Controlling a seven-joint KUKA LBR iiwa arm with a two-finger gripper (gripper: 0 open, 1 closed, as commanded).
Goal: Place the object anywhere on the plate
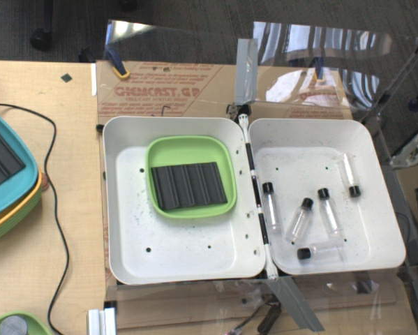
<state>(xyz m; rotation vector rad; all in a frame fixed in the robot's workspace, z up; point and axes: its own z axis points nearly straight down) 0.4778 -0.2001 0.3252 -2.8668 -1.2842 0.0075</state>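
The cardboard sheet (168,89) bears red print, roughly "CHEMCAST GP".

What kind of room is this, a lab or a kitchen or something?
Most likely a lab or test bench. Two white bins sit side by side on a wooden bench, one holding clear vials with black caps, the other a green plate. An office chair base stands behind.

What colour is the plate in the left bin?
Light green plate, seen in the camera view.

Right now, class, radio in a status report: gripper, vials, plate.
Five clear black-capped vials loose in right bin. Green plate in left bin, dark ribbed insert on it. Nothing blocking.
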